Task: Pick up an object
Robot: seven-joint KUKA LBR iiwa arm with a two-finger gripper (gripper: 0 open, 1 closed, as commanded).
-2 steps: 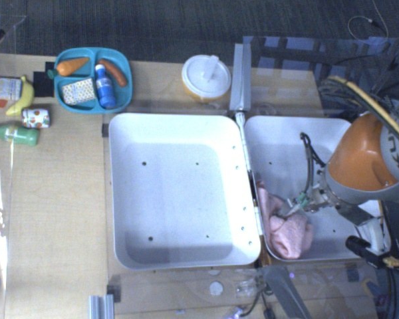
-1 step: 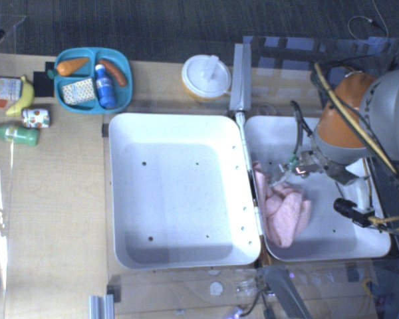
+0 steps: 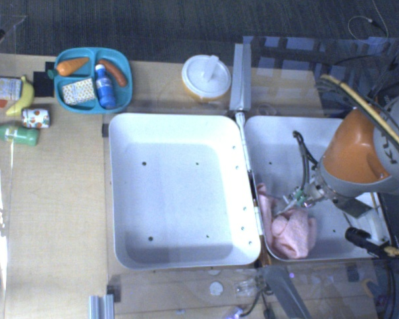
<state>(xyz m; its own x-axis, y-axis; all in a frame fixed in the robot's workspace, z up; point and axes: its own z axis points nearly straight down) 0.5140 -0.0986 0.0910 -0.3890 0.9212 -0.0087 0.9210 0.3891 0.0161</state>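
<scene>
A crumpled pink cloth (image 3: 291, 234) lies in the right bin (image 3: 279, 138), against its near left corner. The arm, with its orange band (image 3: 354, 153), reaches in from the right and slants down toward the cloth. My gripper (image 3: 299, 198) sits at the cloth's upper edge, touching or just above it. The gripper's tip is small and partly lost against the cloth.
The left bin (image 3: 179, 188) stands beside the right one, a metal divider between them. Behind the bins are a white lidded tub (image 3: 206, 77) and a blue divided tray (image 3: 93, 80) of toy food. A banana, a can and a green bottle (image 3: 13, 134) lie at the far left.
</scene>
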